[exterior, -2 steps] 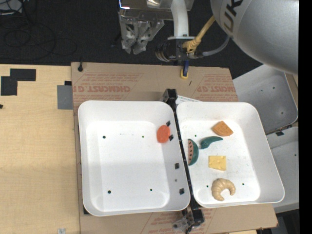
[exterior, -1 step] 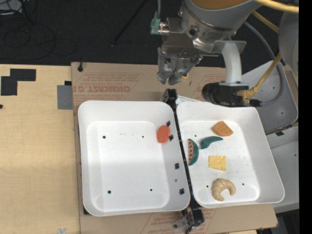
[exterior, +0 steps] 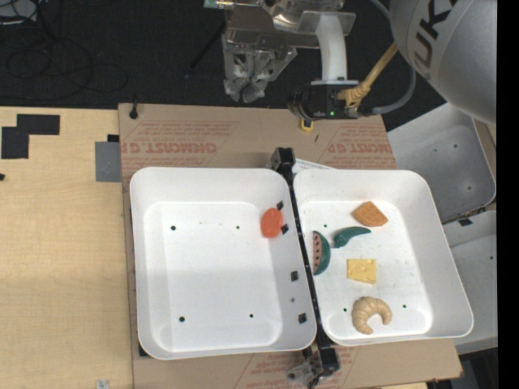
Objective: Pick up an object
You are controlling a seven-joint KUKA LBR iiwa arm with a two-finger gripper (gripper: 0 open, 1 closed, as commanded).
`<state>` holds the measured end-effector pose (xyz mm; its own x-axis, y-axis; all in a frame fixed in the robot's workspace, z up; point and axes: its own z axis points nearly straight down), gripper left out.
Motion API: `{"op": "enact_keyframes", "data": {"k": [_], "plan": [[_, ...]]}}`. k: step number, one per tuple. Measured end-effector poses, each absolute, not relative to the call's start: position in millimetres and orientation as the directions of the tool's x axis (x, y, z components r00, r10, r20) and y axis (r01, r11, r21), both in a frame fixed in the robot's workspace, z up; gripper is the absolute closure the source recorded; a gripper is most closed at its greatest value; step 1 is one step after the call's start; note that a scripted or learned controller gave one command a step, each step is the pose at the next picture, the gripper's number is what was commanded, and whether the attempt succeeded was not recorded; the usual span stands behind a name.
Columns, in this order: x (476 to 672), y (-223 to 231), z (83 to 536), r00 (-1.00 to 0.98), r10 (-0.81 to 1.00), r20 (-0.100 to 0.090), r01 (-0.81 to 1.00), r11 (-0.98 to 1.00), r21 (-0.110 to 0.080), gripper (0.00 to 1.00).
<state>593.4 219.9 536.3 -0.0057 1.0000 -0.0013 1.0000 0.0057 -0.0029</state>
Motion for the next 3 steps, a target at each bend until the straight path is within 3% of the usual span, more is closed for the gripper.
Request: {"op": "enact_keyframes", "data": {"k": [1, 2, 3], "plan": [[645.2, 245.6, 535.3, -0.004, 1.0, -0.002, 1.0, 0.004, -0.004, 1.0], [644.4, 130.5, 537.8, 0.011, 1.0, -0.005, 1.0, -0.011, -0.004, 1.0], [643.3, 207.4, 536.4, -0.007, 1.0, 0.001, 1.0, 0.007, -0.004, 1.0]]}}
